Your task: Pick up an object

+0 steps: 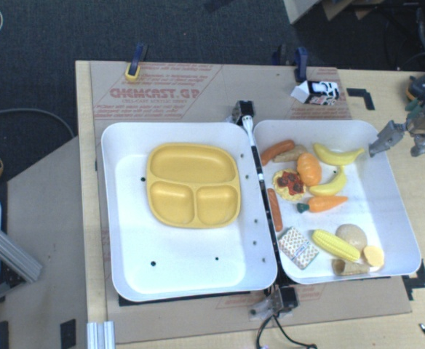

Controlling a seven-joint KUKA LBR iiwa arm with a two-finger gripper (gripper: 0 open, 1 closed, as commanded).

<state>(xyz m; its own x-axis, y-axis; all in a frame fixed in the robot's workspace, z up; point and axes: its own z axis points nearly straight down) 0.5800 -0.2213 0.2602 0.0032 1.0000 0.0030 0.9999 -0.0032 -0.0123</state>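
- White plastic bins sit side by side on the cardboard-covered tabletop (161, 86); the left bin (125, 253) carries a yellow divided tray (193, 184), and the right bin (394, 202) carries the toy food that the task draws from.
- From the camera view, the gripper (387, 138) hangs at the right bin's upper right rim, at the frame's right side. It is too small and side-on to tell how far it is parted, and nothing shows in its hold.
- Nearest to it lies a yellow banana (336, 153); a second banana (332, 185), an orange carrot (326, 203), a corn cob (335, 245) and a checkered packet (298, 247) lie further in.
- The step in hand looks like the approach: nothing is lifted, and a target is yet to be reached.
- The next move would call for travel inward over the rim, then a descent onto one piece.
- The upper group is crowded, pieces touching or nearly so, which could foul a grasp. The corn cob lies just beside a pale round piece (352, 235).
- Bare floor along the right bin's right wall gives the arm room to come down; the wall itself is the edge to clear.
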